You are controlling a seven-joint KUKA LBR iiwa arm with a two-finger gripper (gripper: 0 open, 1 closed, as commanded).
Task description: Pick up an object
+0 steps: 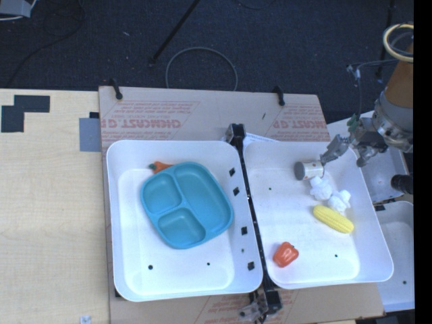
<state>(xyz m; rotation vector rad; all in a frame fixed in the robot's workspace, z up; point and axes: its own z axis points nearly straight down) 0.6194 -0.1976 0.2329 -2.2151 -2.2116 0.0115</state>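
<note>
Holding corn (333,219) and pepper (285,254), right bin (374,265).

Two shallow white bins: a left bin (128,262) and a right bin (368,262). One blue divided plate (185,204). One yellow corn cob (333,219). One red pepper (285,254). One white crumpled lump (329,193) (kind unclear). One grey cylinder (307,170). One orange item (159,167), mostly hidden.
</note>
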